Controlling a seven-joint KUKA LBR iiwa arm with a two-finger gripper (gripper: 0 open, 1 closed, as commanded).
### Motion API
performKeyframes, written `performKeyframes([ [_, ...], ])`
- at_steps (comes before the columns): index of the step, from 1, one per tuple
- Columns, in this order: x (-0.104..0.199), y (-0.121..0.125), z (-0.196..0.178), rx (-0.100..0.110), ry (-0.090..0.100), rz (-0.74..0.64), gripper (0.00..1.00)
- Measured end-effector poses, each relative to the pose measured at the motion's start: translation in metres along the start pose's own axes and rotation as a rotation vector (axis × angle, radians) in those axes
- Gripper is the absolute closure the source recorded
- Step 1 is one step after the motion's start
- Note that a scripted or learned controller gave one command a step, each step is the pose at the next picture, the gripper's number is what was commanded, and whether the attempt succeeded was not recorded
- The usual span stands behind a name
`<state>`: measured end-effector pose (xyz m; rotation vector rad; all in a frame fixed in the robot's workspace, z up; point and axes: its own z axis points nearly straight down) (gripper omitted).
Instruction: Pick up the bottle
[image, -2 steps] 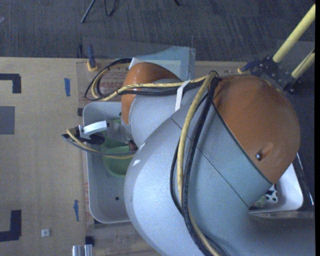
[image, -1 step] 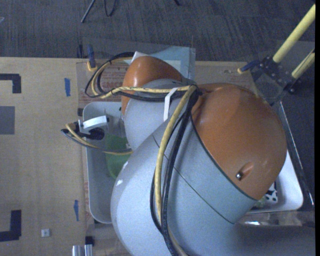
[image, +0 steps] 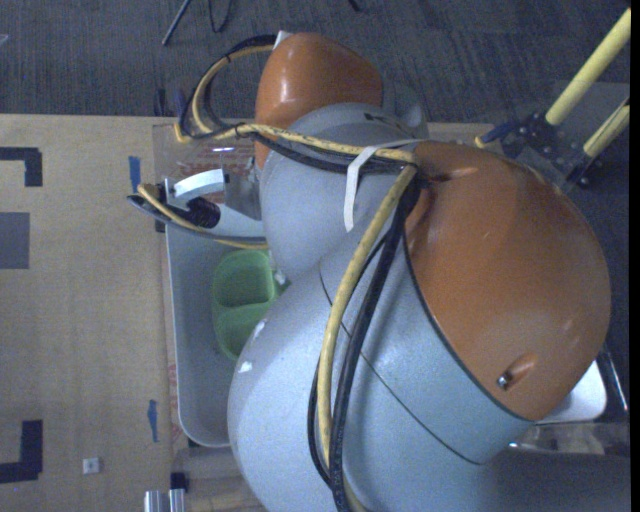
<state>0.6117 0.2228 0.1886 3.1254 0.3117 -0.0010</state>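
A pale green plastic thing (image: 243, 300) lies in the white bin (image: 190, 350), partly covered by the arm; I cannot tell whether it is the bottle. The grey arm (image: 400, 330) with its orange band (image: 315, 75) covers most of the bin. Its wrist reaches down at the bin's upper end, just above the green thing. The gripper (image: 238, 205) sits under the wrist and is mostly hidden by it.
Left of the bin lies a tan board (image: 80, 300) with black corner marks and bits of blue tape (image: 134, 170). A yellow cable (image: 345, 300) runs along the arm. Yellow poles (image: 600, 60) stand at the upper right, off the bench.
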Motion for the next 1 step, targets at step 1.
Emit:
performKeyframes([
  [1,-0.0446,-0.0107,-0.0326,0.0,-0.003,-0.002,1.0],
])
